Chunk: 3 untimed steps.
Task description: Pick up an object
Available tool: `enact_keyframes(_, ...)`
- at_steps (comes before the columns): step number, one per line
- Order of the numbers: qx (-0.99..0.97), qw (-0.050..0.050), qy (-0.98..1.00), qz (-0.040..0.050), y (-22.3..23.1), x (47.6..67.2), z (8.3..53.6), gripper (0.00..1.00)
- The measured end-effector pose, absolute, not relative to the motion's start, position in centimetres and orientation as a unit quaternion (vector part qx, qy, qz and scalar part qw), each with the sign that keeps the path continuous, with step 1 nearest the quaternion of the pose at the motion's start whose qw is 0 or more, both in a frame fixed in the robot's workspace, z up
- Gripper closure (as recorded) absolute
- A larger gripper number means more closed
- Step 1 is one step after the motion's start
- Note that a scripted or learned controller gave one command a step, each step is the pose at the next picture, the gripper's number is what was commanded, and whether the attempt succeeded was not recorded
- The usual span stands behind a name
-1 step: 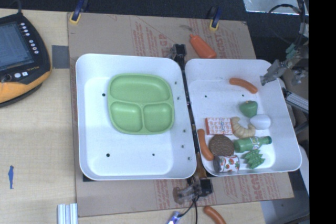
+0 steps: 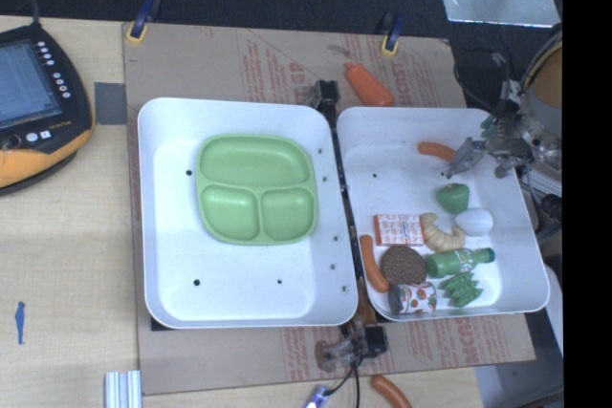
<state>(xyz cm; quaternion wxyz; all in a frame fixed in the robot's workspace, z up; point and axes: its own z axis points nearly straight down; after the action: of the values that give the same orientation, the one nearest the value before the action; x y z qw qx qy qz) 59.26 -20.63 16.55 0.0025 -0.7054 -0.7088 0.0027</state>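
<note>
One hand (image 2: 483, 158) hovers above the right bin (image 2: 382, 134); holding nothing.

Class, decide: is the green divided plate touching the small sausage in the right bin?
Apart. The camera view shows the green divided plate in the left bin, the small sausage in the right bin.

Green divided plate (image 2: 256, 188) in left bin (image 2: 167, 301), pendant (image 2: 38, 110) far left, blue clamps (image 2: 143, 17) on cardboard.
</note>
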Motion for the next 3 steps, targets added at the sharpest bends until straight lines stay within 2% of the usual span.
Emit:
enact_keyframes(1,-0.705,0.002,-0.709,0.0019,-15.8,56.0,9.1,0.0)
enact_keyframes(2,-0.706,0.001,-0.708,0.0009,-20.0,58.3,12.3,0.0)
enact_keyframes(3,-0.706,0.001,-0.709,0.0018,-17.1,55.8,9.1,0.0)
